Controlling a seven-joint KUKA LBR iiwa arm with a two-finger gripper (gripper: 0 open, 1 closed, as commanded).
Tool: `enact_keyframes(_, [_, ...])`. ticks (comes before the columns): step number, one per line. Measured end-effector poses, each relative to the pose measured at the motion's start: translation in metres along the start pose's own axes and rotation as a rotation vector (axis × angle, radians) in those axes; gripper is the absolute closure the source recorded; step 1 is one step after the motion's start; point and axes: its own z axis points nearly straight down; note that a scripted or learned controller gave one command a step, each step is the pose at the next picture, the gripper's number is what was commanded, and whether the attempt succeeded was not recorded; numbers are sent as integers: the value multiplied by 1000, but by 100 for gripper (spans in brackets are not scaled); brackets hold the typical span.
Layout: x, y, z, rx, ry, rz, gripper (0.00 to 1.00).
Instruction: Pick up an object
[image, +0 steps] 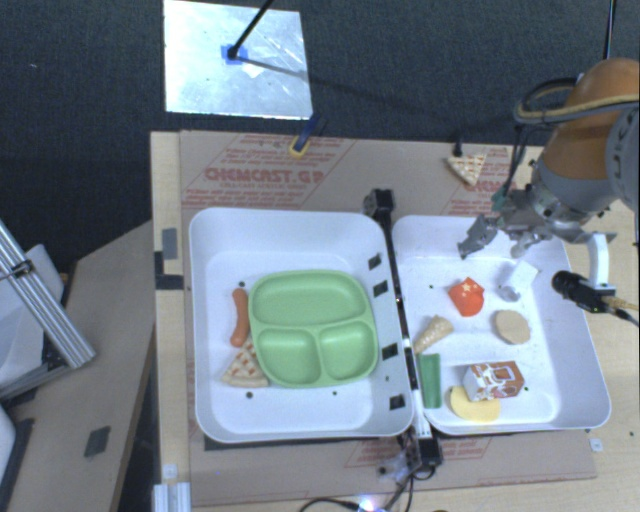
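Over the right white plastic bin (585, 385), hand (497, 240) with fingers spread, gripping nothing. Just below: glossy red strawberry-like toy (467, 296), flat tan disc (511, 326), pale wedge (433, 333), green stick (429, 380), printed carton (494, 380), yellow banana shape (473, 405). In left bin (215, 300), smooth green three-section tray (312, 328), sausage (240, 314), waffle-textured triangle (244, 367).

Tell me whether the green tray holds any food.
Empty: the green tray shows bare compartments; sausage and waffle wedge lie beside it.
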Motion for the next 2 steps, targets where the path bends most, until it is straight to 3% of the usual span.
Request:
enact_keyframes(1, [0,3,-7,-12,-2,-2,0])
enact_keyframes(2, [-6,1,37,-8,-2,1,0])
